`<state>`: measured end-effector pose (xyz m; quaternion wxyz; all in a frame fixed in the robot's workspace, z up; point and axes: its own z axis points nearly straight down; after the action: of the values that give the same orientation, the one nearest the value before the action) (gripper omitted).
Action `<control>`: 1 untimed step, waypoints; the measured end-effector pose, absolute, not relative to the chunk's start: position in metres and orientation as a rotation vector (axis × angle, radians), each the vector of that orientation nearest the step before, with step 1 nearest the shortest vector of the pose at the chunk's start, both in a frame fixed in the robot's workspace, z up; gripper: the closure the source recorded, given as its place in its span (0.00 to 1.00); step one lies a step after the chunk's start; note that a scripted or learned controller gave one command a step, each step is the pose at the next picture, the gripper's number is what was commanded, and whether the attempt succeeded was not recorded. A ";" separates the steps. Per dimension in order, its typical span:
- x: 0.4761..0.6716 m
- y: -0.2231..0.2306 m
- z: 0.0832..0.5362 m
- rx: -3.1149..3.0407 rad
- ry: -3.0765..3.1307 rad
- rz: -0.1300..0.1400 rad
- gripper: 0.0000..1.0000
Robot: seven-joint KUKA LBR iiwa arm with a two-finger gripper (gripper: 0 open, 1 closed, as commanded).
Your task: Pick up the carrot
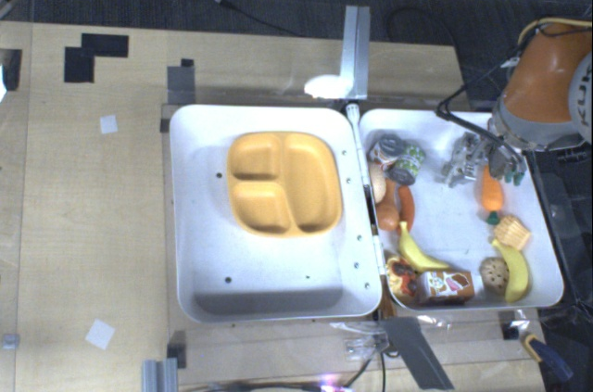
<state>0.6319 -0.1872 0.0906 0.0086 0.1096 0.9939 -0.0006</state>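
The carrot (pixel 491 192), a short orange piece with a small green end, lies on the floor of the right bin (pixel 547 288) near its right wall. My gripper (pixel 482 166) hangs over the back right part of that bin, just behind the carrot and a little to its left. Its fingers (pixel 460 163) stand apart and nothing shows between them. The carrot's upper end sits right beside the right-hand finger; whether they touch is unclear.
The right bin also holds two bananas (pixel 419 255), a cracker (pixel 512 233), a cookie (pixel 495 271), a brown bottle (pixel 443 285), an orange-red sausage shape (pixel 406 206) and a small can (pixel 397 151). A yellow divided plate (pixel 282 182) lies in the left bin (pixel 199 270).
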 end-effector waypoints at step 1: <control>0.620 -0.142 0.186 0.623 3.062 0.003 1.00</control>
<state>0.6202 -0.1425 0.1858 0.0084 0.1994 0.9799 0.0009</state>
